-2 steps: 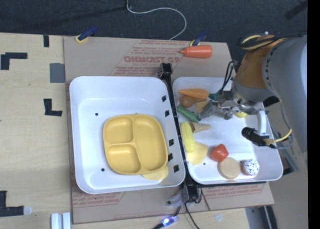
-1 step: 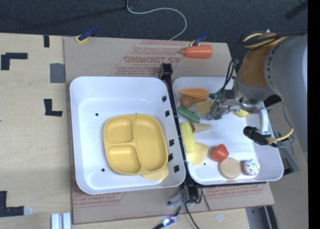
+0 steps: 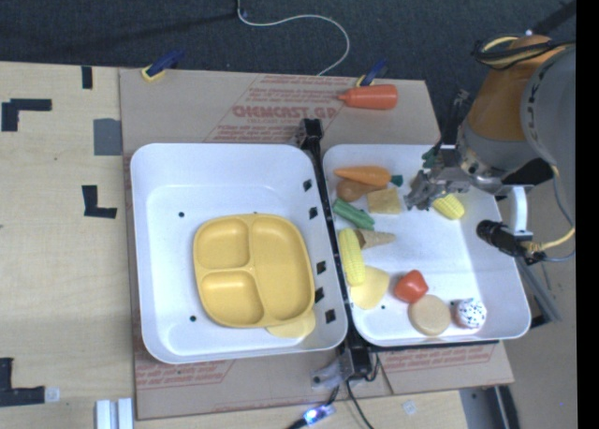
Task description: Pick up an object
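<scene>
- Two white bins sit side by side on the tabletop (image 3: 56, 258): the left bin (image 3: 159, 193) and the right bin (image 3: 487, 310).
- A yellow divided plate (image 3: 253, 268) lies in the left bin, toward its near right part, with a pale yellow piece (image 3: 290, 328) showing from under its near edge.
- The arm (image 3: 510, 99) reaches in from the right, and its tool (image 3: 429, 188) is low over the far part of the right bin.
- Whether the tool is open or closed I cannot tell; its tip is dark and blurred.
- A small yellow corn piece (image 3: 449, 207) lies just right of the tool, close to or touching it; no object is seen gripped.
- Left of the tool lie a carrot (image 3: 363, 175), a pale yellow block (image 3: 383, 200) and a brown lump (image 3: 349, 191).
- Nearer, along the bin's left side, are a green pod (image 3: 354, 215), a cone (image 3: 378, 238), a corn cob (image 3: 352, 257) and a pale yellow round piece (image 3: 369, 288).
- A red piece (image 3: 410, 286), a tan disc (image 3: 430, 316) and a spotted white ball (image 3: 469, 314) lie by the near wall.
- Another carrot (image 3: 371, 96) rests on the cardboard (image 3: 271, 109) beyond the bins.
</scene>
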`<state>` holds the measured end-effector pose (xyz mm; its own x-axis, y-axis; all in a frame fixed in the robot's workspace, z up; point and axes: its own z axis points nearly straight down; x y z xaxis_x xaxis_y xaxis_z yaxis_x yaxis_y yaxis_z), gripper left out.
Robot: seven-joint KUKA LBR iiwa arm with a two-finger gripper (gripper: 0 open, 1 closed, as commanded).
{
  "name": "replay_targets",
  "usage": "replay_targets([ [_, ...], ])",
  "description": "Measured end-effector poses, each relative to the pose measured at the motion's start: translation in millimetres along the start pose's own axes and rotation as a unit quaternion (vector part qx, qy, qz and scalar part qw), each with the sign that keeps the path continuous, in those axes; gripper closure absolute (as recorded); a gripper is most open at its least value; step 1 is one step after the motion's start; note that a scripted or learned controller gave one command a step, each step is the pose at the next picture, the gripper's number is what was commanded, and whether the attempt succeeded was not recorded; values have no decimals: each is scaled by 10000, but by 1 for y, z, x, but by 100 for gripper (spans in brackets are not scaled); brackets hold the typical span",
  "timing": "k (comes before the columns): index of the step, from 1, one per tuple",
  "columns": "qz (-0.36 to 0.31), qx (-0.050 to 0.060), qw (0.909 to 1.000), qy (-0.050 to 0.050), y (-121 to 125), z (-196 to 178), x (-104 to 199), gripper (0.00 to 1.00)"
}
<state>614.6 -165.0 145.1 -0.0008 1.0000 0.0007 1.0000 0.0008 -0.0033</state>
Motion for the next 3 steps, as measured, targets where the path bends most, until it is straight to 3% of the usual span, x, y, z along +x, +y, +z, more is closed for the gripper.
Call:
replay_targets([
  [2,-10,9,10000,1,10,-77,8,100],
  [3,-28,25,10000,5,7,-69,57,100],
])
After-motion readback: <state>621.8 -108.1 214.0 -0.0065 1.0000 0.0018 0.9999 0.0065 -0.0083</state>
